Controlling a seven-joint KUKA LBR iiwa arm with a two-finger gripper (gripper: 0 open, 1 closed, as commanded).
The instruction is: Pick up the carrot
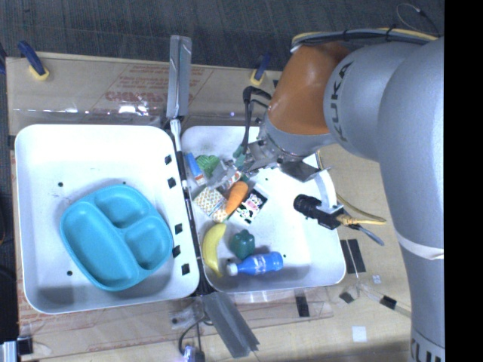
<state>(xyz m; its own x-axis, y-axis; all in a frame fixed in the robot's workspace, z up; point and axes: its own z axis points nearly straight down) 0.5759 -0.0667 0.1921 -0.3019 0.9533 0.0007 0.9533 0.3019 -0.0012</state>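
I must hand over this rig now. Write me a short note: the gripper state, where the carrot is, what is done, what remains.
Gripper: low over the right bin, at the carrot's upper end; grip cannot be judged.
Carrot: lies in the right bin's left part, tilted, beside a patterned card, above the banana and a green object. A blue bottle lies at the bin's front.
Left bin: holds a blue divided tray.
Done: approach.
Left: confirm the grasp, lift the carrot.

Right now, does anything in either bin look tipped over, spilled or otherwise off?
Nothing spilled or broken. The blue bottle lies on its side by the banana along the right bin's near wall. The carrot sits tilted in the clutter below the gripper. The blue tray lies askew in the left bin.
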